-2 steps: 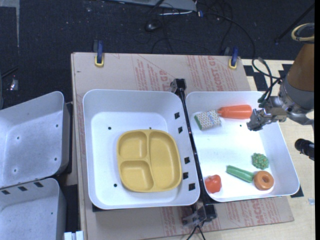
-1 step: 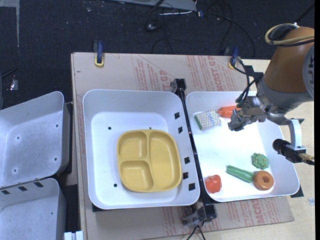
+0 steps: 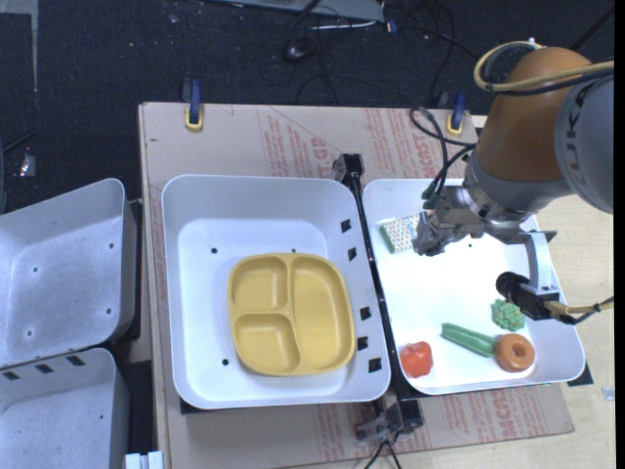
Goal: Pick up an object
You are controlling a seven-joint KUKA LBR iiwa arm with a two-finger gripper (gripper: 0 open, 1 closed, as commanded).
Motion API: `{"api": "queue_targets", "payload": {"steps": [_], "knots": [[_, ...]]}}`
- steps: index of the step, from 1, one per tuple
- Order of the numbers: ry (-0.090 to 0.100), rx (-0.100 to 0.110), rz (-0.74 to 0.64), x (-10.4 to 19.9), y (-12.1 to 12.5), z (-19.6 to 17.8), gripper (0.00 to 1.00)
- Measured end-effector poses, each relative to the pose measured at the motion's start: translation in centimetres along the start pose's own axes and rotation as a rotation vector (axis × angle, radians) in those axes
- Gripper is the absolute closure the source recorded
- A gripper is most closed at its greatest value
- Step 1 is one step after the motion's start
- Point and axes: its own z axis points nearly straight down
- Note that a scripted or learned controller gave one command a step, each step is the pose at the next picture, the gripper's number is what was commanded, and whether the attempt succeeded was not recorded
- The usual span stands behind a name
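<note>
My gripper (image 3: 431, 239) hangs over the back left part of the right bin (image 3: 441, 291), just right of a small green-and-white checked item (image 3: 398, 233) that lies near the bin's back left corner. Along the bin's front lie a red pepper-like toy (image 3: 417, 359), a green elongated vegetable toy (image 3: 468, 339), a small green broccoli-like toy (image 3: 506, 315) and an orange ring-shaped toy (image 3: 515, 352). Nothing shows between the gripper's tips from this angle.
The left bin (image 3: 195, 262) holds a yellow three-compartment plate (image 3: 290, 313). A black divider strip (image 3: 369, 281) runs between the bins. Grey lids (image 3: 59, 262) lie off the bench at the left. The arm's orange-banded wrist (image 3: 532, 115) looms over the right bin's back.
</note>
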Motion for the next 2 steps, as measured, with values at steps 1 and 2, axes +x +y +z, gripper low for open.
{"api": "queue_targets", "payload": {"steps": [1, 2], "knots": [[-0.001, 0.001, 0.002, 4.4, -0.3, 0.8, 1.0], [-0.001, -0.001, 0.001, 10.4, -0.1, 0.3, 1.0]]}}
